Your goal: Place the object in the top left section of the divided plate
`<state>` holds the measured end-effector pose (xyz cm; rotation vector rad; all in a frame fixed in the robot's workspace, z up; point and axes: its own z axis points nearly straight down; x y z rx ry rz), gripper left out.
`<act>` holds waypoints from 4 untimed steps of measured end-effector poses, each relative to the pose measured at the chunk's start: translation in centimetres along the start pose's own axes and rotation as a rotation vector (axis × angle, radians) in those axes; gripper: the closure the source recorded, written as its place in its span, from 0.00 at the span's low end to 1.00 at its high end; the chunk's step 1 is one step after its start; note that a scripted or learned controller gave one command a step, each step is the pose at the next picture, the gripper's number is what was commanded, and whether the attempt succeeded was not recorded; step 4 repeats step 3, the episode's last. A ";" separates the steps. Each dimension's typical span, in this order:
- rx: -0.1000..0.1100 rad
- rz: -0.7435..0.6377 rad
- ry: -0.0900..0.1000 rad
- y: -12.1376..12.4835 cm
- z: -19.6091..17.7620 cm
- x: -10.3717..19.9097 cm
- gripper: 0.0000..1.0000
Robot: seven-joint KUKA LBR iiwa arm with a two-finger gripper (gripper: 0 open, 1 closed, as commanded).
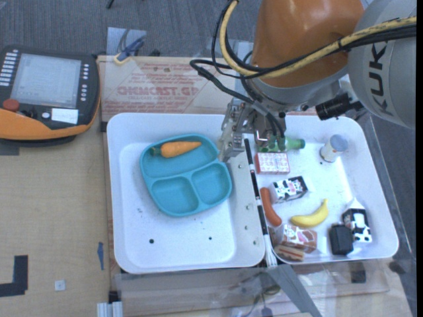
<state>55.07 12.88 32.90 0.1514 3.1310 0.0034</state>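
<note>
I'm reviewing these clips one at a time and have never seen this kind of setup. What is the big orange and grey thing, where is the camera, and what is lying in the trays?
The camera is fixed above a bench and looks down at a slant. The big orange and grey shape is a robot arm reaching in from the right; its two-finger gripper hangs near the divide between two shallow white bins. I cannot tell whether it is open or shut, and nothing shows between its fingers.

The left bin holds a blue divided plate. A carrot already lies in the plate's top left section.

The right bin holds toy groceries: a banana, a sausage, a small cow-patterned carton, a green bottle and a few other pieces.

The screened device at far left is a control pendant.
</note>
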 end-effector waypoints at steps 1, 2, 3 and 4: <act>0.000 -0.081 0.000 -2.6 -5.1 5.8 1.00; 0.001 -0.117 0.005 -1.5 9.5 7.0 1.00; 0.000 -0.116 0.004 -1.5 9.5 7.0 0.00; 0.000 -0.116 0.004 -1.5 9.5 7.0 0.00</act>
